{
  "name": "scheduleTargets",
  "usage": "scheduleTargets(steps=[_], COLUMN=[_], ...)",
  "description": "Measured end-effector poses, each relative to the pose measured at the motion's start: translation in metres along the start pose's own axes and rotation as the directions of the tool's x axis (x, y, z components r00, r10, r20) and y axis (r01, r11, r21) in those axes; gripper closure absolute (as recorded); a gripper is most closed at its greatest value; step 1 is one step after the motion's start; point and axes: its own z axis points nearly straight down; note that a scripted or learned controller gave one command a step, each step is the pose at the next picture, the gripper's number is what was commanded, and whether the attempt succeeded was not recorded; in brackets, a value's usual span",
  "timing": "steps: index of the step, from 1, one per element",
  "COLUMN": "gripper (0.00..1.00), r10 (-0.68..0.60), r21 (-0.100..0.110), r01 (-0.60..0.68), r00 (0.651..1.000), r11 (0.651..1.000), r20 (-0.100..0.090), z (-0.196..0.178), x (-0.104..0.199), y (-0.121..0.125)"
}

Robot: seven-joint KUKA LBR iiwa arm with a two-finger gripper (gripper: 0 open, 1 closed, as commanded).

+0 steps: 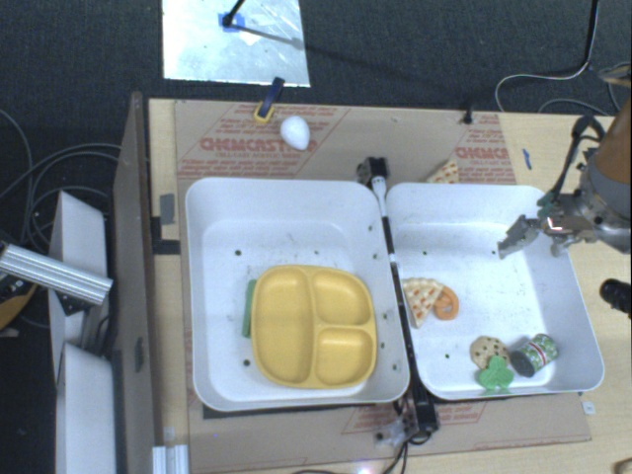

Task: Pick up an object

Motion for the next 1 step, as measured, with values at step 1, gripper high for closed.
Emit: scheduleTargets(steps=[1], gripper=[0.00], r10=[-0.005], r21=[0.006], r01=[0.005], r00=[1.000], r11=[1.000], r20=[-0.004], z=[0.0925], x=[0.0730], y=[-0.0120])
